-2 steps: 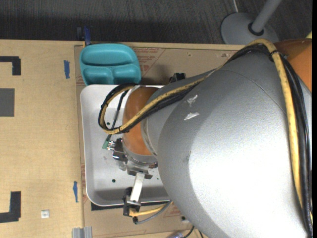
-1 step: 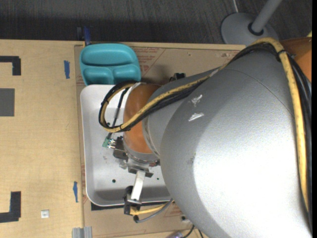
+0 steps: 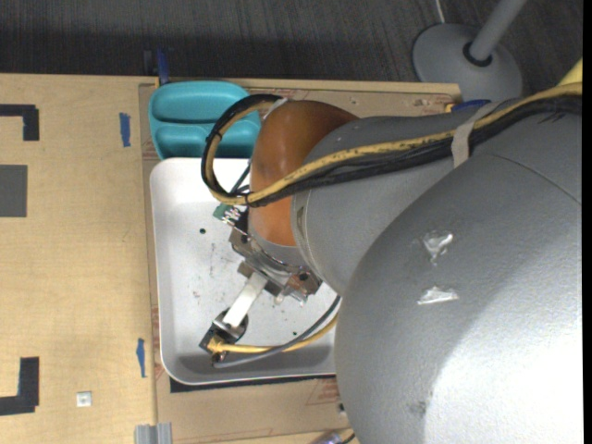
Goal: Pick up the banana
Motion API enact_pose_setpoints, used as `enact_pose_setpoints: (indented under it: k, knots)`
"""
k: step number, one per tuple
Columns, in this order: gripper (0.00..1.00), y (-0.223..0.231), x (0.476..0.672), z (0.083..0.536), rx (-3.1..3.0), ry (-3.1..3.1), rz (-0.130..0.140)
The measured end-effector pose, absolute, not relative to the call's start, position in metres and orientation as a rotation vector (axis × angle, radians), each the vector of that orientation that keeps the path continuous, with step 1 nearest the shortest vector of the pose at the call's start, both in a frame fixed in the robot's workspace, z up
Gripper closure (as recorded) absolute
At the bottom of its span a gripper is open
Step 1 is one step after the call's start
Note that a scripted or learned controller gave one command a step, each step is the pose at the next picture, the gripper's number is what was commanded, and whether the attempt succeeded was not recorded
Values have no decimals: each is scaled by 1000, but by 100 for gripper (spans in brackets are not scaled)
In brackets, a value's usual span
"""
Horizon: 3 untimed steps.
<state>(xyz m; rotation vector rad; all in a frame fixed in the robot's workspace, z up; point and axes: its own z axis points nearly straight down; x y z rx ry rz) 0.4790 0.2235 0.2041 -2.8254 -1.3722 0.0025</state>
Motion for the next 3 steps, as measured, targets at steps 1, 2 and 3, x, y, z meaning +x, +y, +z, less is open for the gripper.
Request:
enact_pose_setpoints:
  k: [1, 2, 3]
  knots:
    - [100, 224, 479, 214, -2823, -1376, 5]
    - [100, 199, 480, 254, -2380, -2051, -1]
    - [100, 224, 478, 153, -2499, -1900, 5]
